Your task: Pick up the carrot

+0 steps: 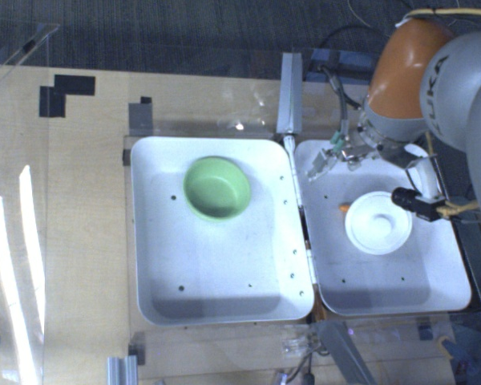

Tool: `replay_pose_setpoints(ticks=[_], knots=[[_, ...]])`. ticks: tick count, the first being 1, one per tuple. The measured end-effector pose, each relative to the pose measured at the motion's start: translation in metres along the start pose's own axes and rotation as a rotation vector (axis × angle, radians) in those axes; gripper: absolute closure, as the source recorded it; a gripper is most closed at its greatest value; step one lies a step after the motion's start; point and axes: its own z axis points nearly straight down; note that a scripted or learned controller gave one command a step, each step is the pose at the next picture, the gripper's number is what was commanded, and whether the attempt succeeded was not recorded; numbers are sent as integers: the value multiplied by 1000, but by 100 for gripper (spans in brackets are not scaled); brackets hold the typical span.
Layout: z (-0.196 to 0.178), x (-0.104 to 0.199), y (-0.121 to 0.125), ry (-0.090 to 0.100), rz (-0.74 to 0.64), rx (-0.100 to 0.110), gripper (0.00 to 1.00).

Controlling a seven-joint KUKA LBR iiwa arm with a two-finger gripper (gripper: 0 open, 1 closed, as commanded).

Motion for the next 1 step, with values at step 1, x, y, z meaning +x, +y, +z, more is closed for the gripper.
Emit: replay_pose_setpoints(ticks=[1], knots=[[91, -42, -34, 2, -22, 6, 0]])
